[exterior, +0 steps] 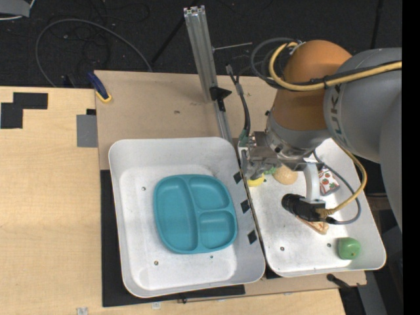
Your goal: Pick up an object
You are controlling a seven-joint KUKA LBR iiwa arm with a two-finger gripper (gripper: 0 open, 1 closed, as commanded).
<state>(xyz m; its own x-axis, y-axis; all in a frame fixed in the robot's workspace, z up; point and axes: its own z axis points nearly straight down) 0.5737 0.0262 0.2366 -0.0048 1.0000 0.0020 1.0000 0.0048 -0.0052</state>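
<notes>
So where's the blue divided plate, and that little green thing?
blue divided plate point(195, 213), camera view, its middle, where the compartments meet.
little green thing point(348, 247), camera view, centre of its top.

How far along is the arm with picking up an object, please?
Done: nothing looks lifted. The green block, pale round object and red-and-white piece lie in the right bin, and the teal plate lies in the left bin. In hand: the pincer is low at the right bin's left wall. Left: grasp and lift.
</notes>
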